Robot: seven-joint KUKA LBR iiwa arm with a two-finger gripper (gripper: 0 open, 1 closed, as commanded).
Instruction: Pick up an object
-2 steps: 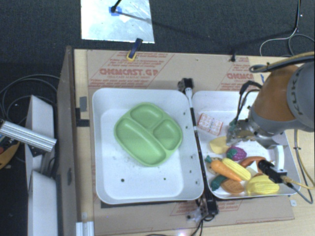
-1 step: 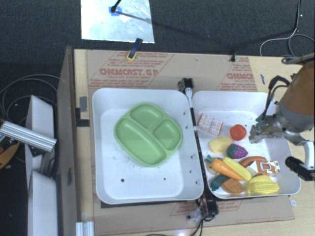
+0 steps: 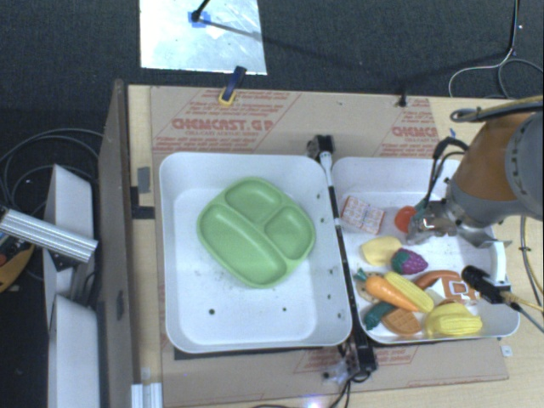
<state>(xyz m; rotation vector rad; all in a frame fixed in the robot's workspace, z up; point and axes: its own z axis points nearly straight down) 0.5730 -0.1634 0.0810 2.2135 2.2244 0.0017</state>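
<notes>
The right bin (image 3: 374,174) holds several toy foods. Among them are a red tomato-like piece (image 3: 405,218), a white and pink packet (image 3: 361,215), a pale yellow piece (image 3: 380,250) and a purple grape bunch (image 3: 410,262). Nearer the front lie an orange carrot (image 3: 385,288), a yellow corn cob (image 3: 414,295), a brown sausage (image 3: 442,279) and a yellow lemon (image 3: 453,320). My gripper (image 3: 427,222) is low in this bin, just right of the red piece and touching or nearly touching it. The wrist hides its tips.
A green divided plate (image 3: 255,230) lies in the left bin (image 3: 183,313). The grey and orange arm (image 3: 497,164) crosses the right bin's far right corner. A black part (image 3: 480,283) sticks out over the bin's right rim. Cables lie beyond the bench.
</notes>
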